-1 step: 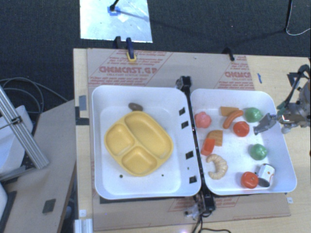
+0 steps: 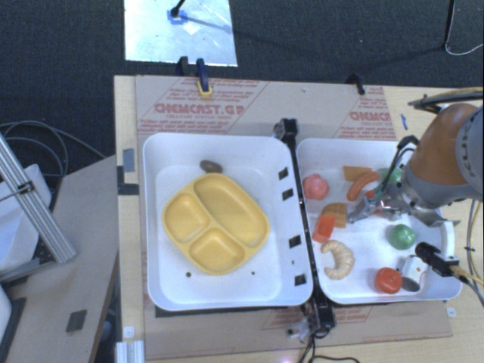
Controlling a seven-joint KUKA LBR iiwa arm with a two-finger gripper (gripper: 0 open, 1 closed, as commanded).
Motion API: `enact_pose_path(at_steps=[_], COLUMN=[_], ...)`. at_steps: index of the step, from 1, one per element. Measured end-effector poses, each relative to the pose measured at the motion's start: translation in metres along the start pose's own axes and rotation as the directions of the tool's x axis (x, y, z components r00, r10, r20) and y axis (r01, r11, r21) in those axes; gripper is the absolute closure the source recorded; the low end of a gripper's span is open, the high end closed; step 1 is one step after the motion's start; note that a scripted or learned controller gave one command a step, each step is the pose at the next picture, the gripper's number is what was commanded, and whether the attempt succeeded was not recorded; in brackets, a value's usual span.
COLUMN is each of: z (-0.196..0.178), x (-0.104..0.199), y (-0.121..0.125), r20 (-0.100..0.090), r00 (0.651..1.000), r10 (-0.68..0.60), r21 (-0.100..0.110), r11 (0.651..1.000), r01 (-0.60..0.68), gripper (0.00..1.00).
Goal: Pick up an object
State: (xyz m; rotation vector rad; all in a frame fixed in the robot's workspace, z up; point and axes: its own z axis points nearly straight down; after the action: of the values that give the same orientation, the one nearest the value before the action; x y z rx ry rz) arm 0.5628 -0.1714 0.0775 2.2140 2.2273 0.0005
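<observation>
Gripper (image 2: pixel 368 205) low among about eight toys; one yellow tray (image 2: pixel 215 223).

Assorted toy foods (image 2: pixel 338 259) loose in the right bin (image 2: pixel 363 293).

From my station I see a dark blue-black carpeted floor (image 2: pixel 68 44) around the pale wooden worktop (image 2: pixel 123 112). A shiny square sheet of silver foil (image 2: pixel 180 21) lies on the floor beyond the worktop. A brown cardboard sheet with red print (image 2: pixel 249 104) covers the worktop. At the left stands a lower beige side table (image 2: pixel 83 233) with a slanted aluminium rail (image 2: pixel 34 203). Thin cables (image 2: pixel 454 21) run over the floor.
</observation>
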Motion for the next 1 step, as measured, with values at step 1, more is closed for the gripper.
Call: enact_pose_path(at_steps=[1], z=[-0.0081], x=[0.0022], y=[0.0461], r20=[0.001], r00=[1.000], r10=[-0.001], r21=[-0.006], r11=[1.000], r01=[0.001], gripper=[0.00])
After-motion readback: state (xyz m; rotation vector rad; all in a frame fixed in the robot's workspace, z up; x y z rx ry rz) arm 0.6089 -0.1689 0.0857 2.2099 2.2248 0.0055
